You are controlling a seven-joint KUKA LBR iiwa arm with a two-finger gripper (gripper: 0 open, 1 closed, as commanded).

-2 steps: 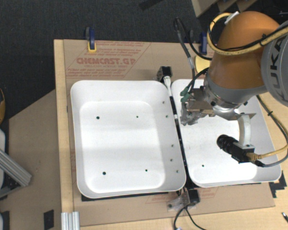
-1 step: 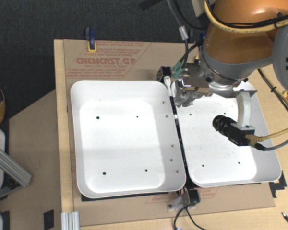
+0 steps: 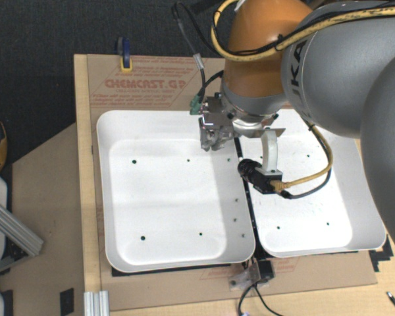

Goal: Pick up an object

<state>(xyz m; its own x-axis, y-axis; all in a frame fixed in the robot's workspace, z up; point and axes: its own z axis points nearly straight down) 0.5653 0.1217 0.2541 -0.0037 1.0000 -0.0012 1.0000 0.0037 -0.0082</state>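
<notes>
Camera view: you see the grey arm with its orange band (image 3: 266, 41) reaching in over the seam between the two shallow white plastic bins. The claw (image 3: 214, 137) hangs above the far right corner of the left bin (image 3: 164, 196); whether it is parted or closed cannot be told. No object to pick is visible in the left bin or the right bin (image 3: 309, 209). Judged step: the approach. Your next move calls for locating a target first. Bins are smooth, glossy, round-cornered; the brown tabletop (image 3: 92, 110) is matte.
</notes>
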